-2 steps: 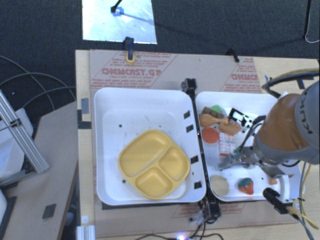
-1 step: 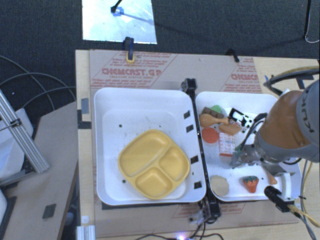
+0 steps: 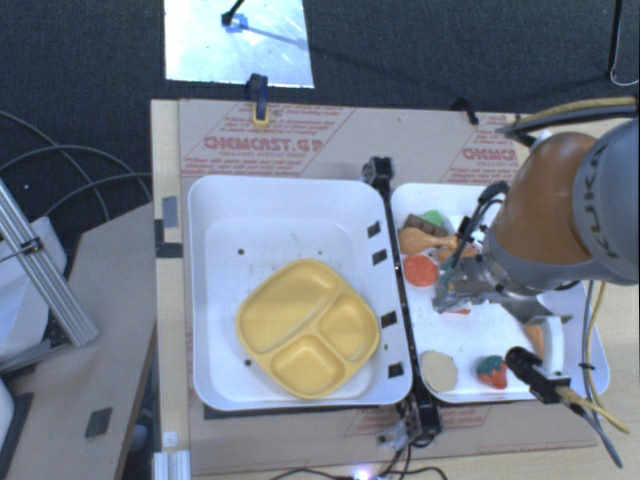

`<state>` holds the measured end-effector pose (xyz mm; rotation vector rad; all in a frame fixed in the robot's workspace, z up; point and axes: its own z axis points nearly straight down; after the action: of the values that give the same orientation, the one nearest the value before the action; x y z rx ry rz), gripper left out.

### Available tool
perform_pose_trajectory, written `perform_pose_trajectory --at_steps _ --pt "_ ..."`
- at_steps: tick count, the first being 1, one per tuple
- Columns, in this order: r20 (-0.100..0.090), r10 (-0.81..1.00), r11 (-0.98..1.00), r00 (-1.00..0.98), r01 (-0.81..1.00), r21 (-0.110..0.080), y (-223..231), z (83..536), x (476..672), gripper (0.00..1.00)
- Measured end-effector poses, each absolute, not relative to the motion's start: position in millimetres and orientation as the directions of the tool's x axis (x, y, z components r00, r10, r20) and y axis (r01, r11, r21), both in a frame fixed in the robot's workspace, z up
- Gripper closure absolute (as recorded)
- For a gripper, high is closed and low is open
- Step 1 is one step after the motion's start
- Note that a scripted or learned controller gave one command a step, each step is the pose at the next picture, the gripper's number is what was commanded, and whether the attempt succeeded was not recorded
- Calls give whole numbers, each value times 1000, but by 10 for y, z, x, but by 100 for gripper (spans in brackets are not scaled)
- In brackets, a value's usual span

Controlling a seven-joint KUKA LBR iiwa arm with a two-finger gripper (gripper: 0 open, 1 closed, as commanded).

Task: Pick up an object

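Two bins, one arm reaching into the right one

You are looking down on two shallow white bins sitting side by side on a bench. The left white bin [image 3: 215,218] is carrying a pale yellow plastic tray with three compartments [image 3: 308,326], lying flat near its middle. The right white bin [image 3: 470,380] is holding the small items you could pick: a round red tomato-like piece [image 3: 421,270] just beside the divider, a brown drumstick-shaped toy [image 3: 424,238] above it, a bit of green leafy plastic [image 3: 434,218] peeking out behind that, a flat beige disc [image 3: 438,370] near the front edge, and a small red strawberry-like piece with a green top [image 3: 491,370] next to the disc.

The grey arm with the orange band [image 3: 560,208] is leaning in from the right over that bin. Its two-finger gripper [image 3: 452,295] is hanging low, just right of the red piece and close above something red and white that is mostly hidden. You cannot tell from this angle how its claw is standing.
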<state>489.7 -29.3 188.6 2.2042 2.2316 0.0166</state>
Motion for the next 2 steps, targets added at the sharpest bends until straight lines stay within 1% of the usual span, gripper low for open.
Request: perform_pose_trajectory --at_steps 1,2 --pt "2 1000 8 -8 1000 2 143 1843 4889 100" --pt "2 1000 8 -8 1000 1 518 1842 4867 100"
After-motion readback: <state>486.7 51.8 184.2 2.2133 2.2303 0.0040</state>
